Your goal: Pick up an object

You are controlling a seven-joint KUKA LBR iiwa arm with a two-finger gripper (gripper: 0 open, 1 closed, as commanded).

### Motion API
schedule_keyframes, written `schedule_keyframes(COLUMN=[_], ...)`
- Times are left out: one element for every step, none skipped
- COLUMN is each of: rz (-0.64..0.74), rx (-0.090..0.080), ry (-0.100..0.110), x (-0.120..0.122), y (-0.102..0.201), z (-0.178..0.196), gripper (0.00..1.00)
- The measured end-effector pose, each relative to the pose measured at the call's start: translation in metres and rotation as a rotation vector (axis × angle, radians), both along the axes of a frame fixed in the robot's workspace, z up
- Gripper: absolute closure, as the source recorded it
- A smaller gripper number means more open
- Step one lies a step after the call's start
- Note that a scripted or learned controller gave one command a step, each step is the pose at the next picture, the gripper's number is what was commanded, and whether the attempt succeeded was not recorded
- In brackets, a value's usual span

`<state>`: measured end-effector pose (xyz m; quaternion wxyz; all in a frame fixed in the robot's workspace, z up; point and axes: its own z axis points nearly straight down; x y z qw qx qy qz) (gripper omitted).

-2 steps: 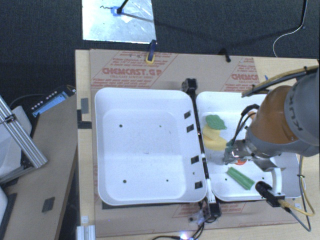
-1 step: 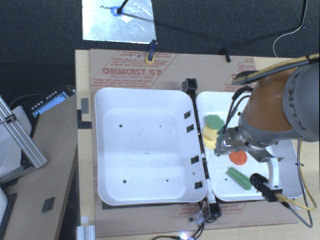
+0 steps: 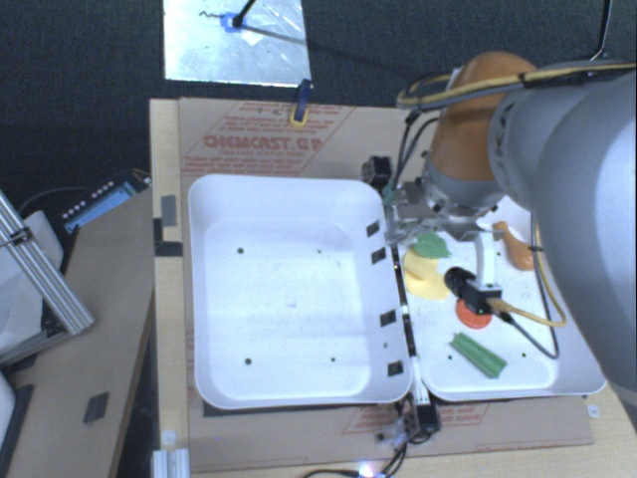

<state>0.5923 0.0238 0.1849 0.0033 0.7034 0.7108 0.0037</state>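
Observation:
The arm reaches down into the right bin, its orange band above the wrist. The gripper sits low at the bin's left side, right over a small green piece and a yellow object. Whether anything is between the fingers cannot be seen. A red-orange round object lies just right of the yellow one, partly under a black part. A dark green block lies near the bin's front. An orange piece rests at the right, beside the arm.
The left bin lies beside the right one, with black clips along the shared wall. Both stand on a cardboard sheet. A yellow cable loops over the right bin. The arm's grey body covers the upper right.

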Motion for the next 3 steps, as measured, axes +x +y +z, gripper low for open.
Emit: schedule_keyframes(rz=[0.001, 0.001, 0.001], rx=[0.004, 0.002, 0.003], ry=[-0.002, 0.013, 0.012], x=[-0.013, 0.003, -0.028], y=[0.065, 0.145, 0.216], z=[0.13, 0.062, 0.053], gripper=[1.0, 1.0, 1.0])
